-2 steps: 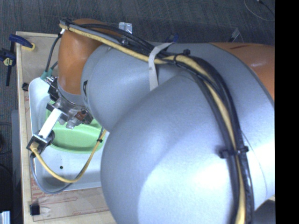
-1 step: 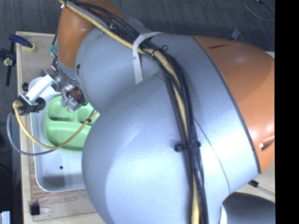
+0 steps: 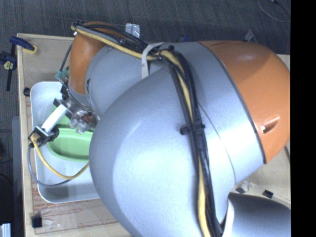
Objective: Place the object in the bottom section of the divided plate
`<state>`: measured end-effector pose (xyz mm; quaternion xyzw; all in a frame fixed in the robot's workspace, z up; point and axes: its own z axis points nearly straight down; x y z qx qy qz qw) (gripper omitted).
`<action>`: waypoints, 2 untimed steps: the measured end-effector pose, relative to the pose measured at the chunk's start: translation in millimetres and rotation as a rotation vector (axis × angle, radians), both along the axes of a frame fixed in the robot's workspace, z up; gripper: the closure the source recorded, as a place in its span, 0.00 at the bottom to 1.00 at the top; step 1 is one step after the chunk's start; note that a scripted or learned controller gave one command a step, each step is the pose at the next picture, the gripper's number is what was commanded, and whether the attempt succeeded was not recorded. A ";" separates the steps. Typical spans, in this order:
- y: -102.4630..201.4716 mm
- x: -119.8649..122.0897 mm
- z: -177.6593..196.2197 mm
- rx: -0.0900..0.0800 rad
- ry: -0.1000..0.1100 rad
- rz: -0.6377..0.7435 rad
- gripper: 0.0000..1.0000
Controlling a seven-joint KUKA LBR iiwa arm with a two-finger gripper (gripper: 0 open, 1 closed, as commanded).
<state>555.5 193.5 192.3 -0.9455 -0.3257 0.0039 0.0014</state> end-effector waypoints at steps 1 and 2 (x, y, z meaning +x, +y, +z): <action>9.4 9.3 24.5 -0.001 -0.009 -0.183 1.00; -32.3 8.1 102.8 0.001 -0.009 -0.108 1.00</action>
